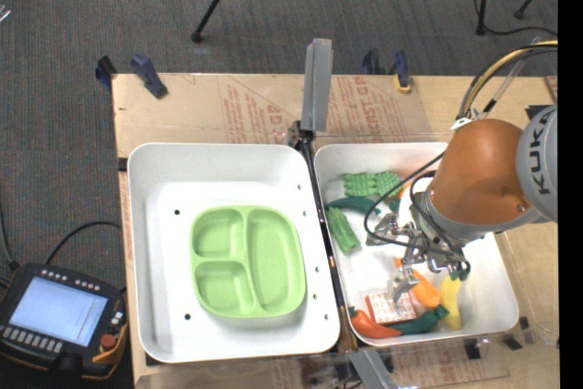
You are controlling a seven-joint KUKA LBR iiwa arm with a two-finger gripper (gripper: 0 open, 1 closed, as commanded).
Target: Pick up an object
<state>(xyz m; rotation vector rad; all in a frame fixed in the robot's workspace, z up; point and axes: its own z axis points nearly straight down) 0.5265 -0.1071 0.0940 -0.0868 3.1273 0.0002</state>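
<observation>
The right bin [474, 310] holds several small toy foods. A green ridged piece [371, 184] lies near its back. A green pea pod [343, 229] lies along its left side. A red-and-white packet [390, 309], an orange piece [424, 291], a yellow piece [452, 298] and a red-and-green chili [375, 326] crowd the front. My gripper [402, 280] hangs low over this front cluster, right above the packet and the orange piece. The orange wrist band covers the bin's middle and right part.
The left bin [155, 196] holds a light green divided plate [247, 261]. A grey upright post [317, 85] stands behind the seam between the bins. A teach pendant [59, 312] lies off the bench at the lower left. Blue clamps [146, 74] grip the bench's back edge.
</observation>
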